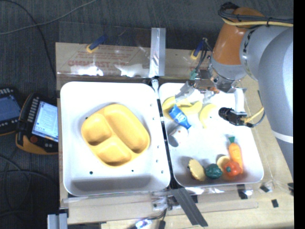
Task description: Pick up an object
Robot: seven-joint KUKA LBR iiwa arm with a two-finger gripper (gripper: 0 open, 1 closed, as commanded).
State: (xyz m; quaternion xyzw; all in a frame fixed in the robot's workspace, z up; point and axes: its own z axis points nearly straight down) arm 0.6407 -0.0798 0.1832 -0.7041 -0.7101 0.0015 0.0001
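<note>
My gripper [195, 95] hangs over the back left of the right bin [252, 142], fingers spread open. Directly under it lie yellow banana-shaped pieces [206, 113] and a small blue packet [180, 117]. Nothing sits clearly between the fingers. At the front of that bin are a carrot [234, 151], a red tomato-like piece [232, 170], a dark green piece [213, 171] and a yellow-brown piece [196, 170]. A yellow divided plate [115, 133] lies in the left bin [71, 175].
The ridge between the two bins [163, 142] runs just left of the blue packet. A black part of the arm [231, 114] juts out over the right bin. A handheld pendant [35, 125] lies on the floor at the left.
</note>
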